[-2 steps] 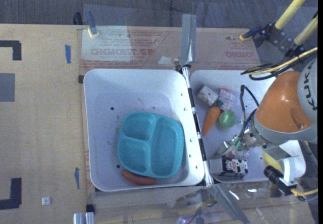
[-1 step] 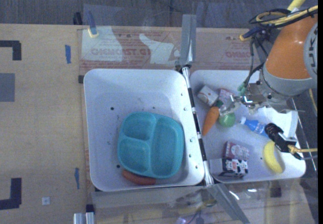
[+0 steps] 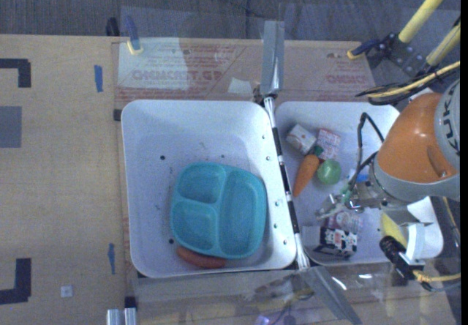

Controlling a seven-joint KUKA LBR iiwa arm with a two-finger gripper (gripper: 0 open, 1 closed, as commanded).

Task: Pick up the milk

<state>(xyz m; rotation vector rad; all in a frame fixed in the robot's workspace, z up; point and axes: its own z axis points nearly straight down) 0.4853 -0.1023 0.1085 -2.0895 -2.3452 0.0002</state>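
Bench (image 3: 58,192) of light wood carries two white bins side by side, and we go from the big things to the small ones. Left bin (image 3: 146,140) holds a teal plate (image 3: 218,210) with three compartments, which lies toward the near right corner of it. A red-orange thing (image 3: 199,258) shows from under the near edge of the plate, and we cannot tell what it is. Right bin (image 3: 289,115) is partly covered by the arm (image 3: 420,148), which comes in from the right with its orange band over the right side of this bin. The gripper (image 3: 341,203) hangs low over the middle of the right bin. It is blurred, so we cannot tell if the pincer is wide or narrow, and we see nothing held in it. The milk (image 3: 339,238), a small carton with black and white patches, is at the near side of the right bin, just below the gripper in the view. We cannot tell if they touch. A carrot (image 3: 306,173) lies tilted along the left wall of this bin, and a green ball (image 3: 329,171) is just beside it on the right. Behind them, near the far wall, stand a grey box (image 3: 300,138) and a pink and white packet (image 3: 330,143), close to each other.
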